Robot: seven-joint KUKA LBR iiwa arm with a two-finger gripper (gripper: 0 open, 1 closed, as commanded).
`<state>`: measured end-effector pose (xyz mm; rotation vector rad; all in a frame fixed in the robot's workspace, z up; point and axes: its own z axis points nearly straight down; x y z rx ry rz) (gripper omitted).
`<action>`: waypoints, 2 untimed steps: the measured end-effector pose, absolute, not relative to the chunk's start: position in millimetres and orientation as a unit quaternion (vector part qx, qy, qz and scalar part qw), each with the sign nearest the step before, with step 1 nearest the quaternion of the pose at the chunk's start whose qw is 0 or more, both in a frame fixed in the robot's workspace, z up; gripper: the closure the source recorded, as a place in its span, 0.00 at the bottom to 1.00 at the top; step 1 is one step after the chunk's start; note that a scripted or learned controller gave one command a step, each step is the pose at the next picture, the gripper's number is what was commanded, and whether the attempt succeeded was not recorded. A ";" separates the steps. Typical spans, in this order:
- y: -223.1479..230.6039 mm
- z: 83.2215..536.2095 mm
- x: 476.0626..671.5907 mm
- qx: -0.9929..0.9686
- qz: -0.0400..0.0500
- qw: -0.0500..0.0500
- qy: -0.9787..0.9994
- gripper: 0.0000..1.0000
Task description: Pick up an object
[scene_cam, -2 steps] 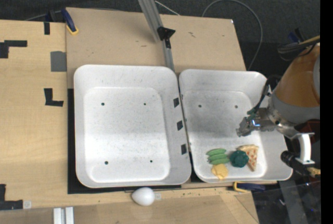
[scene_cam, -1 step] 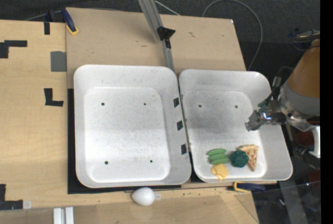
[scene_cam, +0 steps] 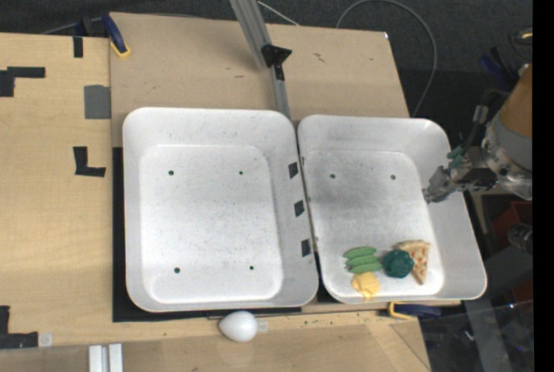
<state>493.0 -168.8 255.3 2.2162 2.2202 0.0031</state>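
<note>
The hand (scene_cam: 437, 187) hangs at the right rim of the right bin (scene_cam: 363, 137); whether it is wide or narrow cannot be told at this size. Toward the bin's near right corner lies a cluster: a green pod (scene_cam: 362, 258) with its long axis running left to right, a small yellow piece (scene_cam: 366, 283) just beside it, a dark green lump (scene_cam: 398, 263), and a tan slice (scene_cam: 419, 259) lying near-to-far. No writing is legible. The left bin (scene_cam: 147, 137) adjoins. A white egg-shaped object (scene_cam: 238, 326) rests on the bench (scene_cam: 52, 214).
</note>
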 end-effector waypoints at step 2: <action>-78.9 242.8 520.3 0.705 0.000 -0.001 0.709 1.00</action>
